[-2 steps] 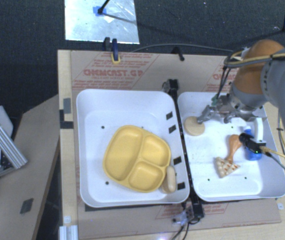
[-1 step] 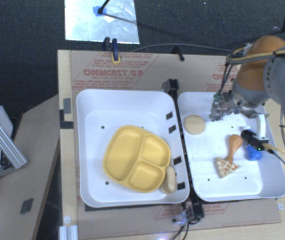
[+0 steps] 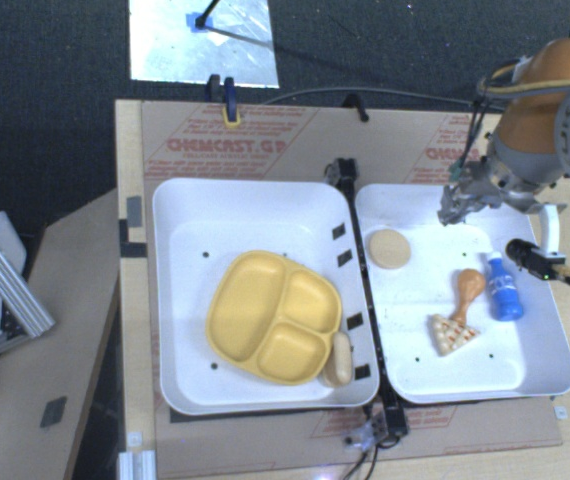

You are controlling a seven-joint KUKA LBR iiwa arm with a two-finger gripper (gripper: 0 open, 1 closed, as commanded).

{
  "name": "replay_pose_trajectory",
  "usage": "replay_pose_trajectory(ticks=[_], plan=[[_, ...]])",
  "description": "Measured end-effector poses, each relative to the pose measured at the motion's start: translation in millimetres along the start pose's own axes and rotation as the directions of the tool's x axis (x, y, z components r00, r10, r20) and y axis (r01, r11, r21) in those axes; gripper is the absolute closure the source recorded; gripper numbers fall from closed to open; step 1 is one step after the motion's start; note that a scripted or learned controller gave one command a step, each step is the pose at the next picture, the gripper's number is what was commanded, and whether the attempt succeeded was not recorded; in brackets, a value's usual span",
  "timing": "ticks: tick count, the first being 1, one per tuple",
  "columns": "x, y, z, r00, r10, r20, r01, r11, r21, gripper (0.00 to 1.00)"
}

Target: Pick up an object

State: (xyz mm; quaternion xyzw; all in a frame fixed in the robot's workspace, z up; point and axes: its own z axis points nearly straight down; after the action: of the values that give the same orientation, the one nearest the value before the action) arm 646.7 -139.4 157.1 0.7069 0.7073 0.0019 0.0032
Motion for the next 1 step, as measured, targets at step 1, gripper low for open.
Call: replay_pose_trajectory(ticks=[1], plan=[[-6.4, 7.3, -48.5, 1.000, -0.004, 0.000, 0.004, 1.000, -0.001, 1.00]])
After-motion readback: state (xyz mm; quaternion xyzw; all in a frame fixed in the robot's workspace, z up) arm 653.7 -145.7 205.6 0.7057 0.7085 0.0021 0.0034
